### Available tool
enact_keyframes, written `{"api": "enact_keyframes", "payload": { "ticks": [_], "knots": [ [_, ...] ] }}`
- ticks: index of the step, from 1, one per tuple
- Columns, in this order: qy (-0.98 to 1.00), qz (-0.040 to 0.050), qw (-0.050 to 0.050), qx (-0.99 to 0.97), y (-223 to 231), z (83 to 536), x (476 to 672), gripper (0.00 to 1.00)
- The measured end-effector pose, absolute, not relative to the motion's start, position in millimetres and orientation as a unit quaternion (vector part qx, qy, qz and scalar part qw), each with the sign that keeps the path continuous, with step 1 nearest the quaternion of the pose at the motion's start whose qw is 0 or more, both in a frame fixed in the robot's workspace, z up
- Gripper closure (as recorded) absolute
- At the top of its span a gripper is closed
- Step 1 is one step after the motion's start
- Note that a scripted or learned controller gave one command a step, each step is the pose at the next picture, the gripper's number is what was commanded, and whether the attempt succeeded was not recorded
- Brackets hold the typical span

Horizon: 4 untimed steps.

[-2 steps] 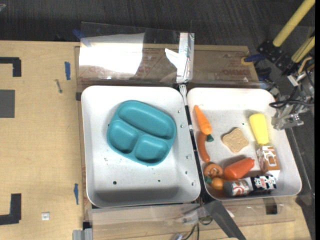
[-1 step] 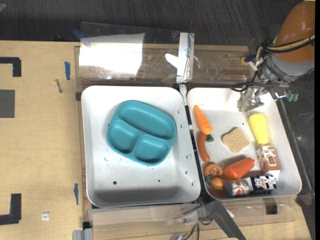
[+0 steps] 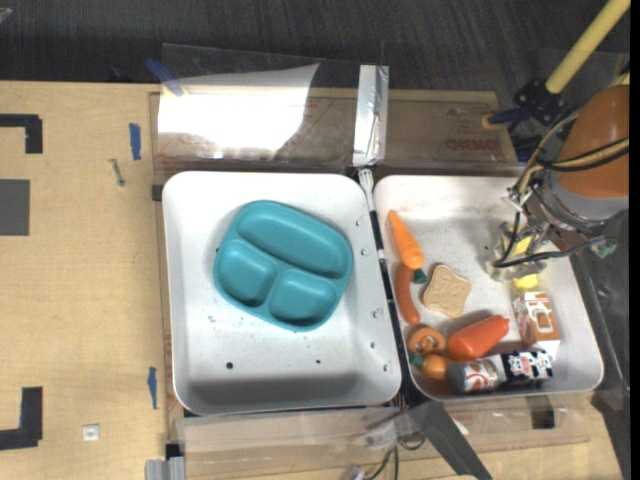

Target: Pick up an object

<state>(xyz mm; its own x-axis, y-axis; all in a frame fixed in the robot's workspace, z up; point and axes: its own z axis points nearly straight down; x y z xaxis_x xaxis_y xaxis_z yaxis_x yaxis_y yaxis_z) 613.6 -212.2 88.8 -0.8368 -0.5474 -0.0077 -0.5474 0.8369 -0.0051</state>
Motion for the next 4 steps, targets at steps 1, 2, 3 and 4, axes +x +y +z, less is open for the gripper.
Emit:
{"api": "enact_keyframes", "payload": {
  "ticks": [1,2,3,4],
  "knots": [
    [0.934,-0.0007,0.006,-0.359,-150.1,88.7,670.1,1.0],
    [0.945,0.0002,0.004,-0.328,-118.1,88.5,669.5,1.0],
    [0.878,-0.003,0.004,-0.478,-154.8,89.3,581.8,1.0],
    [0.826,-0.0192,0.026,-0.562,-115.7,98.2,514.2,1.0]
  ]
}}
